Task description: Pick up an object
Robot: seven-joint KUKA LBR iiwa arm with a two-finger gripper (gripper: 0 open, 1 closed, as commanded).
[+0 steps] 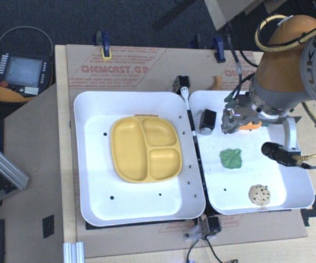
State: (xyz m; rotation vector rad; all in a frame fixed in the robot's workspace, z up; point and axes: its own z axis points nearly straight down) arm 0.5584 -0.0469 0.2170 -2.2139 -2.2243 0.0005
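Gripper (233, 120) low over upper part of right bin (295, 199), beside an orange object (250, 126) just at its right; finger spread impossible to tell. Black block (207, 121) near at left, green leaf-like piece (231, 158) below, cookie (259, 194) toward lower right, well apart. Yellow divided plate (145, 148) centred in left bin (92, 147). Likely aiming for the orange object, judging by closeness

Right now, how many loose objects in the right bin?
4: black block at upper left, orange piece by the end effector, green lump mid-bin, cookie near front. The arm may hide more.
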